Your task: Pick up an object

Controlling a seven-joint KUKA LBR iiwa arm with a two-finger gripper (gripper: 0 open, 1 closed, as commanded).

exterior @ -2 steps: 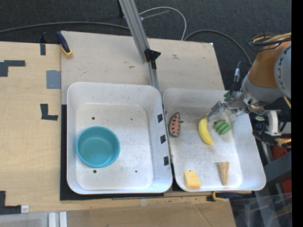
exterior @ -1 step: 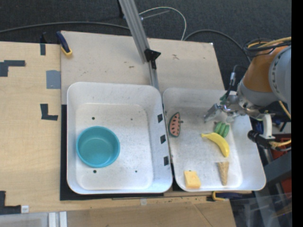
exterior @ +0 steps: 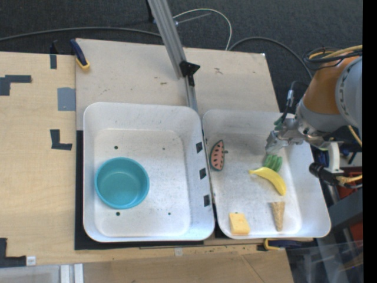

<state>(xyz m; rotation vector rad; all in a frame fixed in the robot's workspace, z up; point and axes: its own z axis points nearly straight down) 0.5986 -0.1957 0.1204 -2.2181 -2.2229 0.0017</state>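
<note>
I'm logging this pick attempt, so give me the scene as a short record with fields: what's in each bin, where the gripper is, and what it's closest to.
left bin: blue bowl, near the front left corner
right bin: watermelon slice, banana, green object, cheese wedge, ice cream cone
gripper: over the right bin, toward its far right side
closest item: green object, directly below the gripper
grasp: cannot tell from this view
banana position: just in front of the green object, touching or nearly so

A metal pole [exterior: 169, 31] slants across the bench's far edge; a blue-and-yellow clamp [exterior: 79, 54] grips its far-left corner, cables [exterior: 235, 37] trailing beyond.
</note>
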